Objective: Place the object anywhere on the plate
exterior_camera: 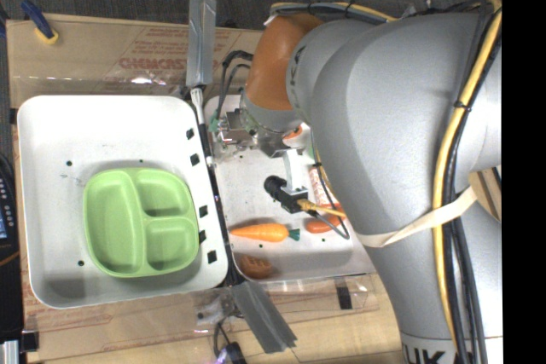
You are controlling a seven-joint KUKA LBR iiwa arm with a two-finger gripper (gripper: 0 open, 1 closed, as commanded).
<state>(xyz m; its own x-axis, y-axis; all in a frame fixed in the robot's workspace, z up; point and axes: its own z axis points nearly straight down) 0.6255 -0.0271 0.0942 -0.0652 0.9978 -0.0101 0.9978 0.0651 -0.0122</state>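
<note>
Hanging over the far left part of the right bin [256, 183], close to the wall it shares with the left bin [51, 141], the gripper [227, 132] is seen from above under the bulk of the grey arm [384, 98], and whether it is spread or pressed together cannot be told from this angle; nothing can be seen held in it. Three loose things lie in the right bin, toward its near side: a toy carrot [258, 232] lying flat with its green top pointing right, a brown rounded piece [254, 266] against the near wall just beyond it, and a small orange-red piece [319, 226] to the carrot's right, partly under the arm. Which one the task means is not certain, but the carrot lies most in the open and is the likeliest. It looks like a light, stiff plastic toy, smooth and probably a little slippery, with a taper that could let it squirt out of a pinch near the tip. The safest hold would be across its thick middle, closing square to its long axis, well apart from the bin wall. The green divided plate [111, 226] sits in the near half of the left bin with all its compartments bare, so the placing is not yet done, and the carry must clear the wall between the bins
</note>
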